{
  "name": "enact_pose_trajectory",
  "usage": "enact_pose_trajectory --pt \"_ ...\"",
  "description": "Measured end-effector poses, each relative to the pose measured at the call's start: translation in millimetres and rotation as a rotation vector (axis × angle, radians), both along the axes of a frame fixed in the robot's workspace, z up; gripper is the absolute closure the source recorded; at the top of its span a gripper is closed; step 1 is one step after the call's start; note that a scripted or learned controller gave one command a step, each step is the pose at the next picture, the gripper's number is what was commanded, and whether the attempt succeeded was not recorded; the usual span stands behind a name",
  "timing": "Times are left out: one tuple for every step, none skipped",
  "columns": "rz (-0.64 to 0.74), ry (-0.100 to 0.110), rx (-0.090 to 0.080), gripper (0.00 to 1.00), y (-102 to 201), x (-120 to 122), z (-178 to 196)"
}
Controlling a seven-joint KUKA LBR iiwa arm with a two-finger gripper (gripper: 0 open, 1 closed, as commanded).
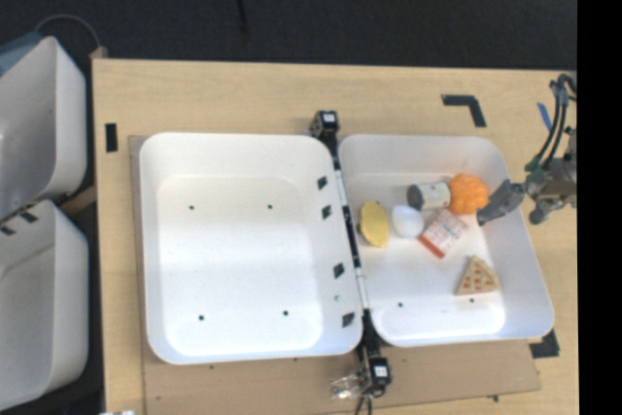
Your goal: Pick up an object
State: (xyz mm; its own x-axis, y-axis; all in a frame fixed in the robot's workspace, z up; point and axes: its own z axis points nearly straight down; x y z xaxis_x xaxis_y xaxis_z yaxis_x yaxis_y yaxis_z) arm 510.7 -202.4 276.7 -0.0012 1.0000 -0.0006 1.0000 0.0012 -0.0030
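Two shallow white bins are sitting side by side on the table [233, 92]. The left bin [233, 326] is lying bare; the right bin [428, 321] is holding five small things, one of each kind. A yellow oval piece [375, 223] is lying at the left of the group, just beside a white ball [406, 221]. A small grey and white cylinder [429, 195] is lying on its side farther back, touching or nearly touching an orange ball [467, 193] to its right. A red and white packet [444, 233] is lying tilted nearer the camera, between the white ball and a tan wedge [476, 278], which is resting alone toward the near right corner.

The end effector [501, 201] is reaching in from the right, over the right bin's right rim, and its grey tip is pointing left toward the orange ball, just beside it. Nothing is showing between its fingers; whether they are apart or together cannot be told.
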Motion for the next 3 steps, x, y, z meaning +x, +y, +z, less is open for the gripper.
enact_pose_trajectory --pt "0.009 0.001 0.003 0.0 78.4 90.7 -76.1" --pt "0.003 0.005 0.001 0.0 105.2 126.6 -157.6" --pt "0.002 -0.012 -0.002 0.0 111.6 174.8 -72.5"
